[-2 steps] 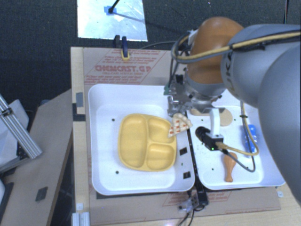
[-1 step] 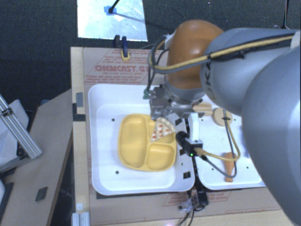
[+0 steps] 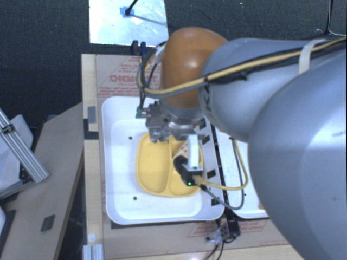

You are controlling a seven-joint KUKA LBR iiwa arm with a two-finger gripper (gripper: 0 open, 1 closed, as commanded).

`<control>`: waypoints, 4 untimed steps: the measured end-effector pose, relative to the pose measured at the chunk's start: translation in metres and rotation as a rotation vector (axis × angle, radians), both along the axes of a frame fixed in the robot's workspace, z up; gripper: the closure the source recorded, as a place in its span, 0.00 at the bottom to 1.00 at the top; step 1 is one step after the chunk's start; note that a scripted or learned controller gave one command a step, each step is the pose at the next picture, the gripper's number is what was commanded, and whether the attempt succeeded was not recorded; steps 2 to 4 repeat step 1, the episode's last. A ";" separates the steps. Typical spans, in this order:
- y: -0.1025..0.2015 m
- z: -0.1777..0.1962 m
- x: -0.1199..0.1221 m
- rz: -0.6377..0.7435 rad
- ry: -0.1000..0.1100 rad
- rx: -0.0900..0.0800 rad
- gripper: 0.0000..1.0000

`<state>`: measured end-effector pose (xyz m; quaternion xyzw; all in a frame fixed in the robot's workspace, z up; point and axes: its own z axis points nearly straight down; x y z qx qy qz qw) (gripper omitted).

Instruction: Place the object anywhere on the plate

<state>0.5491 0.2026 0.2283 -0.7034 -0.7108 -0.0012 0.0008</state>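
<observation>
A yellow divided plate (image 3: 154, 169) lies in the left white bin (image 3: 116, 161). The arm comes in from the right, and its orange band and wrist hang right over the plate's far right part. The gripper (image 3: 176, 145) points down at the plate, just above its surface near the middle ridge. The wrist and cables hide its fingertips. A small black module with a green light (image 3: 187, 180) hangs beside it over the plate's right section. I cannot make out any object at the gripper or on the plate.
The big grey arm covers the right bin (image 3: 244, 205) and most of the right half of the view. A cardboard sheet (image 3: 119, 77) lies under the bins. A metal rail (image 3: 21, 150) leans at the left, off the bench.
</observation>
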 end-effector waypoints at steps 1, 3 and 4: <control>-0.004 0.000 0.001 -0.006 0.000 -0.002 0.00; -0.004 0.000 0.001 -0.006 0.000 -0.002 0.00; -0.004 0.000 0.001 -0.006 0.000 -0.002 0.00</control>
